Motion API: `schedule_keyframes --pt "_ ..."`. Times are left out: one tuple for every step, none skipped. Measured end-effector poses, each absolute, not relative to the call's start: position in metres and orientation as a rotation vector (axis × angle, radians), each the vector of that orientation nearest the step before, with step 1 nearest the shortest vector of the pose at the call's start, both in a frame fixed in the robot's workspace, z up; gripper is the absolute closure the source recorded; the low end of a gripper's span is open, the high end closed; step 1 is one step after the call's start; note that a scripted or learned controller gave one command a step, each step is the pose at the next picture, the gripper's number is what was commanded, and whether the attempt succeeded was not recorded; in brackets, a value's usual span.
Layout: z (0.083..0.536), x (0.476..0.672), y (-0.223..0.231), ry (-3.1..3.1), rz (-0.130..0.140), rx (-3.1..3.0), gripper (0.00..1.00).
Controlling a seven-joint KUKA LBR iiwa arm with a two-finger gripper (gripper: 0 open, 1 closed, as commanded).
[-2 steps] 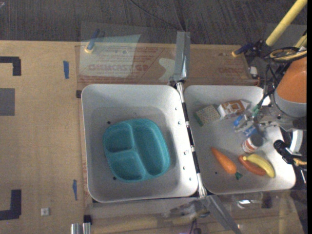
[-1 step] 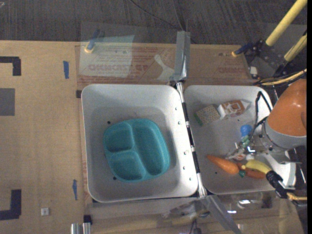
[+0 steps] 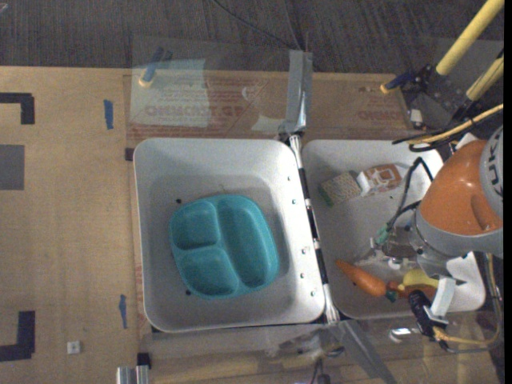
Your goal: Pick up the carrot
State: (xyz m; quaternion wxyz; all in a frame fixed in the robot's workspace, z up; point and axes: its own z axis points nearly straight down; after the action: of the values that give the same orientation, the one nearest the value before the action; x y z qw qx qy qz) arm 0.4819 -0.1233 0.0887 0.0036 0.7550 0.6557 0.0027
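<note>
Carrot (image 3: 362, 278) lies lower right of frame, in the right bin (image 3: 352, 154), slanted. Gripper (image 3: 394, 250) just above-right of it; finger state unreadable. Best: descend centred, straddling the carrot's width.

Wooden bench (image 3: 64, 238), dark carpet floor (image 3: 96, 14).

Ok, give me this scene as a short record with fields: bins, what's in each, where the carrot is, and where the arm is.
left bin: holds a teal divided plate
right bin: holds the carrot, a small carton and a tan block
carrot: lying flat near the front of the right bin, pointed end toward the left bin
arm: over the right side of the right bin
gripper: low in the right bin, just behind the carrot
carrot held: no, it lies on the bin floor
</note>
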Motion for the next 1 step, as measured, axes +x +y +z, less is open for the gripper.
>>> schedule_keyframes --pt "0.0887 0.5318 -0.1011 2.133 0.007 2.295 0.0"
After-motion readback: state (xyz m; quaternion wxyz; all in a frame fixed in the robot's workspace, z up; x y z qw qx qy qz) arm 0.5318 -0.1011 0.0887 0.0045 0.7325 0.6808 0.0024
